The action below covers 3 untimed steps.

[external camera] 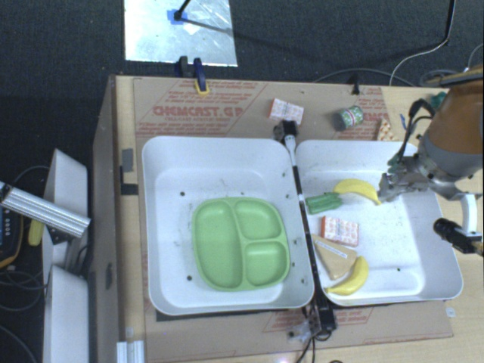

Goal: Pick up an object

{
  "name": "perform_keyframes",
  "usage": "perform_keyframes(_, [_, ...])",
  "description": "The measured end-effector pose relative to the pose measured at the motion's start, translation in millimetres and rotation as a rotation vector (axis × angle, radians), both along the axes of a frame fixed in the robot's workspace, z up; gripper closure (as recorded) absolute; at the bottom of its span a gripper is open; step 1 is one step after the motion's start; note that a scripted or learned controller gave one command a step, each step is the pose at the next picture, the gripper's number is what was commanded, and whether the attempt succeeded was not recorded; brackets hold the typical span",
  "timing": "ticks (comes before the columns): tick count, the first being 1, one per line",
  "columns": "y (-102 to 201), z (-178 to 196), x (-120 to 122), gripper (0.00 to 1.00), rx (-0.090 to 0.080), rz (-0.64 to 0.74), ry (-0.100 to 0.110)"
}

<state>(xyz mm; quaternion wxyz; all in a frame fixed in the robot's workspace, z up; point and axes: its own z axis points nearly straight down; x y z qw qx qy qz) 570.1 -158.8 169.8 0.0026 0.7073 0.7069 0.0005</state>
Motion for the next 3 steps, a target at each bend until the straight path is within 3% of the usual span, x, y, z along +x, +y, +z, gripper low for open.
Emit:
perform_keyframes(1, [1.7, -1.1, -0.2, 0.00, 0.002, 0.002, 0.002])
perform_keyframes(2, [41.6, -87.1, 76.9, 0.00, 0.005, 0.004, 0.006])
perform_keyframes(3, [40.7, -74.1, 78.9, 1.00, 0.003, 0.006, -0.001])
